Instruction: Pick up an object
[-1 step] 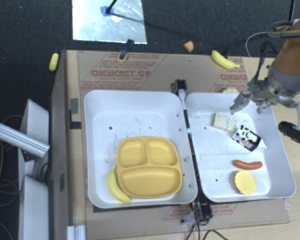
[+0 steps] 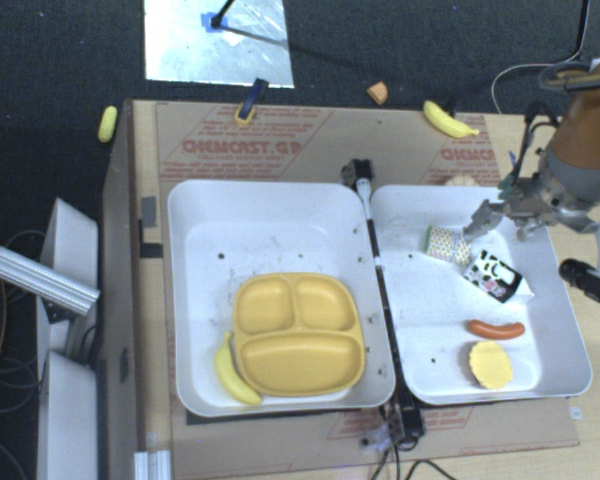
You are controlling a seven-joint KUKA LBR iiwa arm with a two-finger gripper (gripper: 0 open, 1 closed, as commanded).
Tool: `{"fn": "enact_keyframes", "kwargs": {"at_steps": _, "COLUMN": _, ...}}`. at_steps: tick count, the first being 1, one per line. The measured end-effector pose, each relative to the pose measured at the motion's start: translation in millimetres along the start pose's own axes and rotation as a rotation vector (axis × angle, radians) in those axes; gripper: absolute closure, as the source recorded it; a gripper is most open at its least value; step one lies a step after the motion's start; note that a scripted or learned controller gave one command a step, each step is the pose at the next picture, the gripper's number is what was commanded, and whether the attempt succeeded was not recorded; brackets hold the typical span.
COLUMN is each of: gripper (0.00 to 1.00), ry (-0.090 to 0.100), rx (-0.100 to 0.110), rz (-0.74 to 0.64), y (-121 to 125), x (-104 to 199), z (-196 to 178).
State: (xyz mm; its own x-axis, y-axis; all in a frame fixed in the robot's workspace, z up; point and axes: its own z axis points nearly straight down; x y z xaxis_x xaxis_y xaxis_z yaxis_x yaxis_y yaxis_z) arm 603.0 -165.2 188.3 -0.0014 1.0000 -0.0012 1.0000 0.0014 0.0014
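Jaws (image 2: 485, 218) (spread unclear) beside patterned packet (image 2: 444, 243), black-and-white box (image 2: 493, 275), sausage (image 2: 496, 329), yellow disc (image 2: 491, 365).

I saw a brown desk (image 2: 280, 133) with red letters on it. Two white bins sat on it side by side, a left bin (image 2: 195, 268) and a right bin (image 2: 555, 343). A black clip (image 2: 359, 175) sat at the top where they met. Behind the desk, a shiny silver sheet (image 2: 195, 43) lay on the dark floor (image 2: 50, 38), with a bit of blue tape (image 2: 217, 21) on it. A small yellow thing (image 2: 107, 123) lay by the desk's left corner. A small orange piece (image 2: 378, 93) lay on the floor too. A silver bar (image 2: 40, 273) stuck in from the left.
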Motion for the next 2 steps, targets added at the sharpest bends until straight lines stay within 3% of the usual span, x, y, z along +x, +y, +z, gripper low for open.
{"fn": "enact_keyframes", "kwargs": {"at_steps": 1, "gripper": 0.0, "ry": 0.0, "rx": 0.001, "rz": 0.001, "y": -47, "x": -15, "z": 16}}
{"fn": "enact_keyframes", "kwargs": {"at_steps": 2, "gripper": 0.0, "ry": 0.001, "rx": 0.001, "rz": 0.001, "y": -75, "x": -25, "z": 50}}
